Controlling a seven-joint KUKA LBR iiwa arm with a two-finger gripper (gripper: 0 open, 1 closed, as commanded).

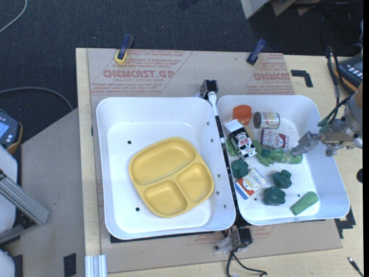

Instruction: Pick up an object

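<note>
1. From the overhead camera I see my tool point(304, 145) reaching in from the right, low over the right bin point(331, 180). I cannot tell whether it is released or clenched.
2. The objects lie left of and below the tool: a can point(266, 120), an orange cup point(243, 113), a cow-patterned toy point(241, 142), several dark green pieces point(275, 196) and a light green cylinder point(304, 203).
3. The left bin point(109, 120) holds a yellow divided tray point(171, 175). Both bins sit on a brown board point(173, 68) on the table, over dark carpet point(57, 16).
4. The green cylinder's long axis runs diagonally, lower-left to upper-right; the can lies on its side.
</note>
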